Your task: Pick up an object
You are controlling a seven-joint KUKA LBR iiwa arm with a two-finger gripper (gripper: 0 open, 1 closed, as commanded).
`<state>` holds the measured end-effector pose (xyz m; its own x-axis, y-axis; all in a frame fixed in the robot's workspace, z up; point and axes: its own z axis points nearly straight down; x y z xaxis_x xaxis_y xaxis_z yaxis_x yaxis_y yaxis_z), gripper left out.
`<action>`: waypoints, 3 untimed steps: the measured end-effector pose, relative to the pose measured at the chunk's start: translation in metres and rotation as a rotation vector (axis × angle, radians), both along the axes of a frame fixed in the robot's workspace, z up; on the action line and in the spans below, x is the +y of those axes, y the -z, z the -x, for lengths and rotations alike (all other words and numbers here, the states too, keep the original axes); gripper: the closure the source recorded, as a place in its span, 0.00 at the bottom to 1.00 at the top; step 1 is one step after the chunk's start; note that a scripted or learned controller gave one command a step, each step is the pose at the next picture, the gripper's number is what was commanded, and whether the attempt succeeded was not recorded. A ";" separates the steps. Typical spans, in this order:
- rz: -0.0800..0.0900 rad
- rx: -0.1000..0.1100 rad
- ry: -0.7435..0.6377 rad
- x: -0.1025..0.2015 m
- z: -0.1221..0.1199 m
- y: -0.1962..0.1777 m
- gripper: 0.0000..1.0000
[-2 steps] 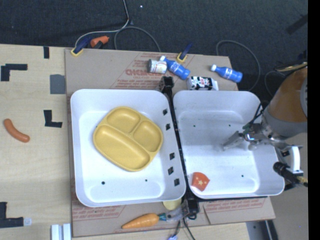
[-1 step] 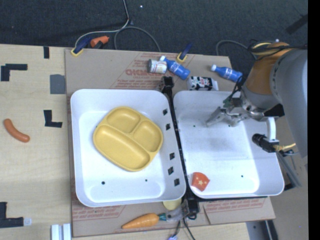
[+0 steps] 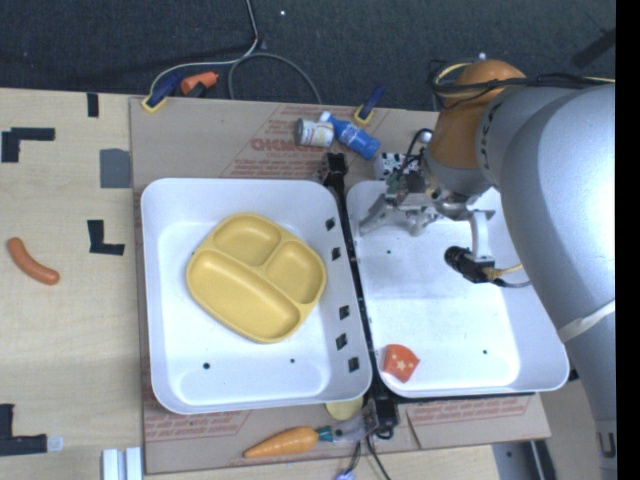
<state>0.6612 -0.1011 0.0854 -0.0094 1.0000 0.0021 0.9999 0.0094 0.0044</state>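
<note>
Camera view: hand (image 3: 392, 211) low at right bin's (image 3: 520, 363) far corner, grip state indeterminable. Red object (image 3: 400, 363) lies well apart, at its near edge. Risk: closing on nothing.

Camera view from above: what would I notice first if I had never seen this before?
Probably the big yellow divided plate lying in the left white bin. Next, the huge grey arm with its orange band reaching in from the right, its gripper low over the far corner of the right bin. A small red-orange piece sits at that bin's near edge.
</note>
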 end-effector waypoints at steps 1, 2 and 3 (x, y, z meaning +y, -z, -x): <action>0.007 -0.002 0.011 -0.064 -0.008 -0.066 0.00; 0.005 0.002 0.008 -0.030 0.056 0.001 0.00; 0.006 0.005 0.003 0.002 -0.008 0.000 0.00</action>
<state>0.6696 -0.0990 0.0856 -0.0062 1.0000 -0.0034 1.0000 0.0062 -0.0010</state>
